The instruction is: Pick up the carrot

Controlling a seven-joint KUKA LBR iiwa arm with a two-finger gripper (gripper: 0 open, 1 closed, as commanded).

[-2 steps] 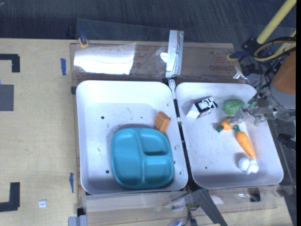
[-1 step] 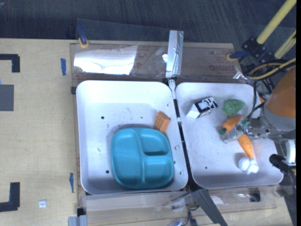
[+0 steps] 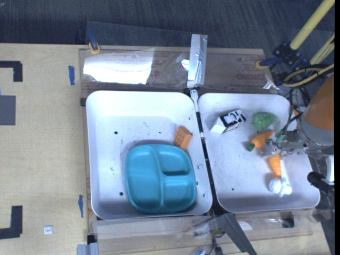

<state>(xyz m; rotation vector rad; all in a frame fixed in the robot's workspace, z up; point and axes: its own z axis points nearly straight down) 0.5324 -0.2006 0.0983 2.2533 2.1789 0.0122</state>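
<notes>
The carrot [image 3: 260, 139] is lying in the right bin [image 3: 239, 195], towards its far right part, with its green end pointing left and its orange body slanting up to the right. The gripper [image 3: 282, 142] is hanging just beside the carrot's right end, close enough to be touching or nearly so; whether it is open or closed, and whether it is gripping anything, I cannot tell, because the dark wrist hardware is blurring into the cables there. Judging by that position, the arm [image 3: 320, 116] is lining up for a grasp from the right, which suits a long thing lying crosswise.

A green lump [image 3: 264, 120] is sitting just behind the carrot, and an orange cone [image 3: 275, 165] with a white ball [image 3: 280, 186] at its near end is lying just in front (the cone is looking much like a second carrot, so it could be drawing a wrong pick). A black-and-white toy [image 3: 232, 119] is resting to the left, apart from the rest. These neighbours are crowding the gripper's path, and any of them could be getting nudged.

In the left bin [image 3: 106, 142] a blue tray [image 3: 161, 178] is taking up the near half, and a small tan block [image 3: 183, 137] is leaning at its far right corner; neither is mattering to the task.

The bins are standing on a pale wooden bench [image 3: 42, 158] carrying black and blue tape marks; a clear sheet [image 3: 138, 52] with a metal strip [image 3: 197, 60] is standing behind them; beyond that, dark floor is showing, with a yellow pole [image 3: 316, 16] at the upper right.
</notes>
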